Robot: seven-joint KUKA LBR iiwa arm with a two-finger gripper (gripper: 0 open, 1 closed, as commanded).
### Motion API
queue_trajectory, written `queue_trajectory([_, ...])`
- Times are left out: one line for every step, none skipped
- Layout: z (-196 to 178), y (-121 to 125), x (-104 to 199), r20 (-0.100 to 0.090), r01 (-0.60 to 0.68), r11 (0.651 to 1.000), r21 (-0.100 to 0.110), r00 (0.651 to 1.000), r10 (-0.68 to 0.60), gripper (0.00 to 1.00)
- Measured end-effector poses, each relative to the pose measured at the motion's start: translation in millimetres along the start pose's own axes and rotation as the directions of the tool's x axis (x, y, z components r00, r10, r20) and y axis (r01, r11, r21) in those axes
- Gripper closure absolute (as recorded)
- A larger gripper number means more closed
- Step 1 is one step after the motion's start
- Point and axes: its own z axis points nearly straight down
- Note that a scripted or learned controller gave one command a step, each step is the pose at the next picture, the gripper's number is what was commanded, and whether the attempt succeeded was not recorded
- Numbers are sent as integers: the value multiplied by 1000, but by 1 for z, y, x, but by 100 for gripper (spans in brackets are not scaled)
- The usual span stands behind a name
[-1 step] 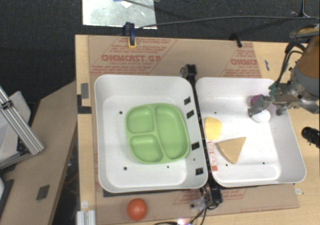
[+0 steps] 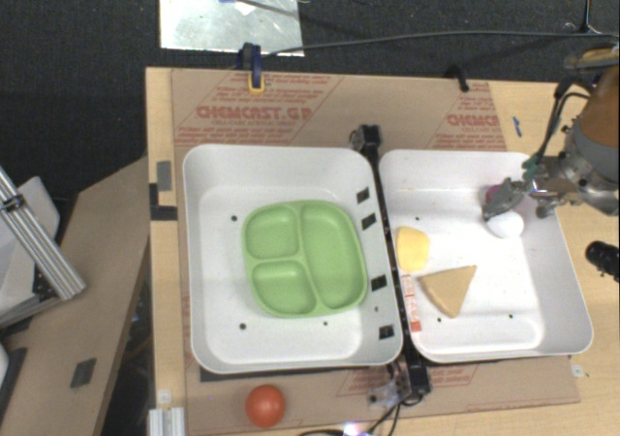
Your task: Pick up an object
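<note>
Two shallow white bins sit side by side on a desk (image 2: 291,100) covered in brown board. The left bin (image 2: 208,231) holds a green divided plate (image 2: 303,258). The right bin (image 2: 552,298) holds a yellow block (image 2: 412,248), a tan wedge (image 2: 449,287) just below it, and a small white ball (image 2: 505,224) near the far right wall. The arm's tool (image 2: 506,198) hovers just above the ball; whether it is wide or narrow cannot be told. A red ball (image 2: 264,405) lies on the desk in front of the bins.
</note>
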Motion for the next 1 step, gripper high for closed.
queue_trajectory([42,1,-3,-1,-2,1000,4,1000,2,0])
